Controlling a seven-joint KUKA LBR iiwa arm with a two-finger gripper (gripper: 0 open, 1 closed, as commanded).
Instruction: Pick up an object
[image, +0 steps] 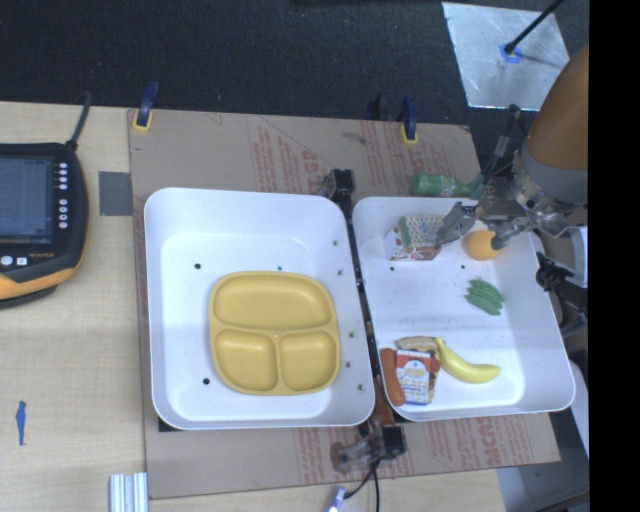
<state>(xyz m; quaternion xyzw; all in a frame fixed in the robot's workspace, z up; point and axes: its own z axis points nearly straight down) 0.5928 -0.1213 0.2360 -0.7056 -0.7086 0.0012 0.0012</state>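
The right bin (520, 330) holds an orange (484, 246) near its far edge, a small printed packet (416, 237), a green pea pod (485, 296), a banana (466, 365), a small carton (415, 379) and a reddish sausage (387, 377). My gripper (482, 228) hangs at the bin's far right, just above the orange. It is open, with one dark finger reaching left toward the packet and the other pointing right. The orange lies below the spread fingers and nothing is held.
The left bin (180, 300) holds a yellow divided plate (272, 332). A green item (436, 185) lies outside the right bin's far edge. A teach pendant (35, 220) rests at the bench's left. Clamps hold the cardboard underlay at the back.
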